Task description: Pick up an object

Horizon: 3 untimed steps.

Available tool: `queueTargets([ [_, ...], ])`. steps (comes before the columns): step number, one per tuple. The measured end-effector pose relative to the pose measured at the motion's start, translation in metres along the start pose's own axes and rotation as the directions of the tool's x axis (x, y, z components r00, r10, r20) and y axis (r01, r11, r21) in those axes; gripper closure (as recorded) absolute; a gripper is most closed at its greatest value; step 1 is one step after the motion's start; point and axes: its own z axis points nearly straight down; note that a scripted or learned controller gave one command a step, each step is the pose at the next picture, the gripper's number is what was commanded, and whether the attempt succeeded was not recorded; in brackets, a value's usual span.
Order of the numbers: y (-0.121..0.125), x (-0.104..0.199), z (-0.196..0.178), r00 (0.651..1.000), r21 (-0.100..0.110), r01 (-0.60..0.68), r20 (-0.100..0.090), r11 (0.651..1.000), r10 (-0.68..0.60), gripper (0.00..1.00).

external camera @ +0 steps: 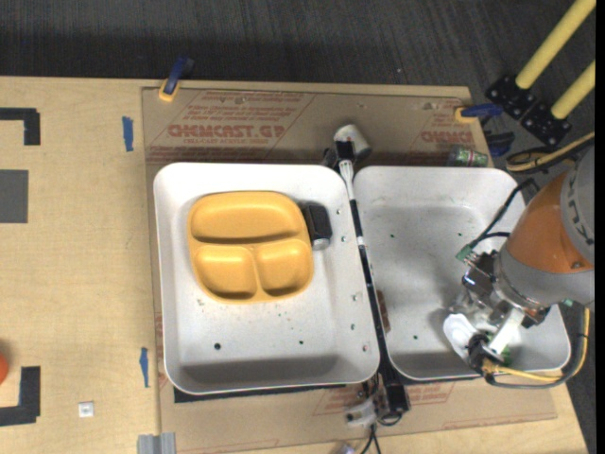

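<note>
The gripper (477, 334) was low in the right bin (416, 253), near corner; its state could not be told. The yellow tray (251, 244) lay well apart in the left bin (180, 282). Grasp stage, seemingly; next, lift and verify.

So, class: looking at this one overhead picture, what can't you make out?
- Tool, camera view: the wrist above covers its tips.
- Dark object, camera view: partly tucked behind the yellow tray, too small to identify.
- Arm, camera view: cut off by the picture's edge.
</note>
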Motion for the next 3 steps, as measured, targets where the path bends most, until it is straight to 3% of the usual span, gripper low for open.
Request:
queueTargets([
  [1, 0.000, -0.001, 0.000, 1.000, 0.001, 0.000, 0.001, 1.000, 0.000, 0.00],
  [2, 0.077, 0.049, 0.000, 0.979, 0.002, 0.205, 0.001, 0.979, -0.205, 0.00],
  [3, 0.110, 0.065, 0.000, 0.930, 0.001, 0.367, 0.001, 0.930, -0.367, 0.00],
])
